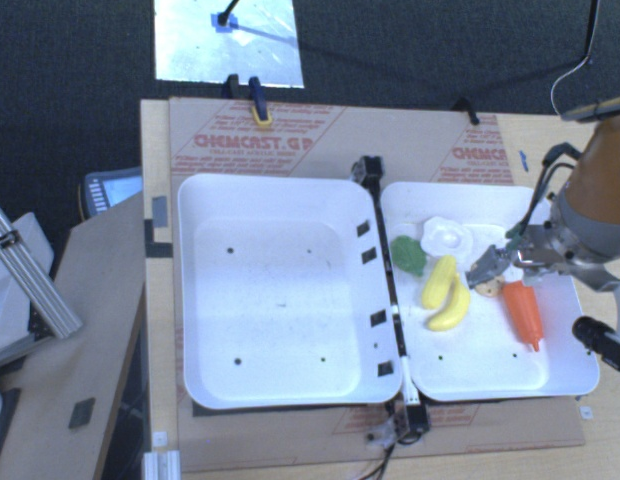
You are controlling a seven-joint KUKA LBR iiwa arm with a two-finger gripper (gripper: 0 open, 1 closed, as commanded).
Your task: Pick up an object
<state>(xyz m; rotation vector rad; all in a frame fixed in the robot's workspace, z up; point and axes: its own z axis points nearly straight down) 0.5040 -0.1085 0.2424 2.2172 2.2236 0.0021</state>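
In the camera view the end effector hangs over the right bin, fingers slightly apart, clamped on nothing; below lie one banana, one carrot, one broccoli, one fried egg; two bins on the surface; the left bin lies beside.

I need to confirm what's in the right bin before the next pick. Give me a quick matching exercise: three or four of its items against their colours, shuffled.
Things:
1. banana
2. carrot
3. broccoli
4. fried egg

Colours:
A. green
B. white with a yellow centre
C. yellow
D. orange

Pairs: 1-C, 2-D, 3-A, 4-B

All four lie in the right bin; the gripper hovers between banana and carrot.
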